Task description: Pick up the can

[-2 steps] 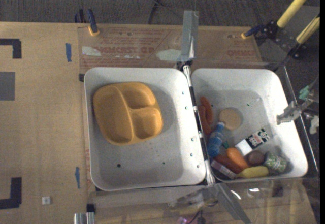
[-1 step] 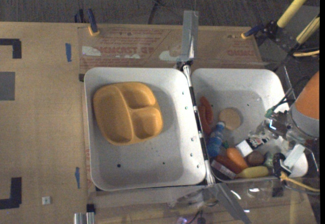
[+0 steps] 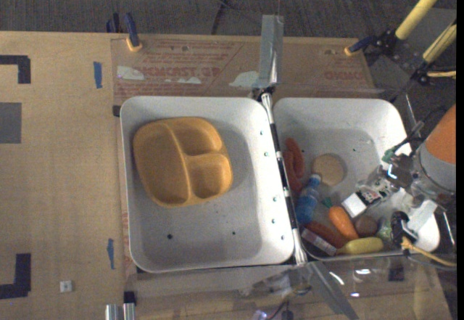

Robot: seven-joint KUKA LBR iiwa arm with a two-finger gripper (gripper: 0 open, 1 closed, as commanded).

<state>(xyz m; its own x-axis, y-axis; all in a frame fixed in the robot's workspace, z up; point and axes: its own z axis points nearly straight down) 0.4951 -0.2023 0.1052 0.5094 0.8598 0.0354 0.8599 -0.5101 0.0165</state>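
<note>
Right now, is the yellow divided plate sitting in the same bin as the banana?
No, the yellow divided plate lies in the left bin, while the banana lies in the right bin.

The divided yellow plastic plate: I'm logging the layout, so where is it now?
The divided yellow plastic plate lies in the left white bin, in its upper-left part, apart from the toy clutter in the right white bin.

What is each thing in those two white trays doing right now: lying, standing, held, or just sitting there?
Yellow divided plastic plate: lying flat in the left bin, right side up.
Blue plastic bottle: lying on its side in the right bin.
Orange carrot-shaped toy: lying among the pile.
Yellow banana-shaped toy: lying at the near wall.
Gripper: low over the right bin's pile.
</note>
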